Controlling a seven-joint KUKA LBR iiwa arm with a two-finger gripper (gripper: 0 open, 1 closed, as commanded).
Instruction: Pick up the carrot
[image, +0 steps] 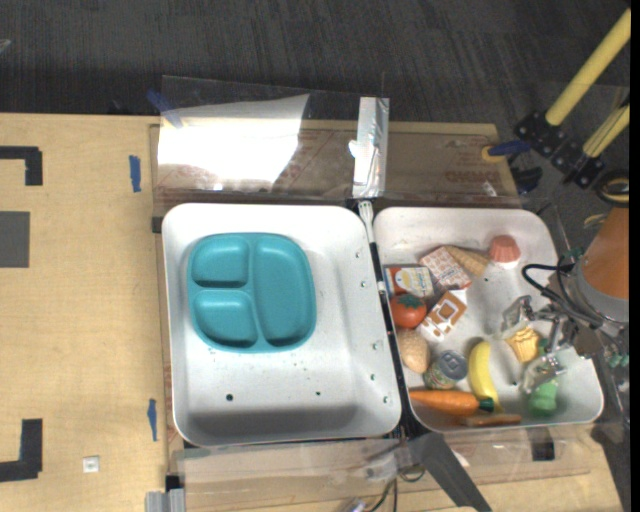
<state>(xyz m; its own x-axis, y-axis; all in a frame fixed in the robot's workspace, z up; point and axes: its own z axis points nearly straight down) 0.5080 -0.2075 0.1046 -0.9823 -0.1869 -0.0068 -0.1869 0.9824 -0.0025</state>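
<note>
Plainly, carrot position: the carrot (444, 402) lies on the floor of the right bin (452, 223), close to its near wall and towards its near-left corner.
Carrot axis: its long axis runs left to right across the view, roughly parallel to the bin's near wall, tilting slightly downward to the right.
Carrot pointing: the thicker orange end sits at the left; the body narrows to the right, where it ends beside the green tip of the banana (482, 372). Which end carries a stem I cannot tell.
Carrot neighbours: a small can-like item (446, 368) and a tan rounded item (413, 352) sit just above it; the banana stands nearly upright in the view at the carrot's right end, touching or almost touching it.
Gripper position: the gripper (535, 350) hangs over the right side of the same bin, among cables, above a yellow piece (523, 345) and a green piece (541, 398).
Fingers: metal parts show there, but whether they stand apart or closed I cannot tell; nothing is visibly held between them.
Key relation: the carrot lies to the left of the gripper and nearer the camera, with the banana between them.
Likely requirement: a grasp would probably need the fingers to close across the carrot's short width, away from the banana.
Left bin (340, 330): holds a teal divided plate (252, 290), well apart from the carrot.
</note>
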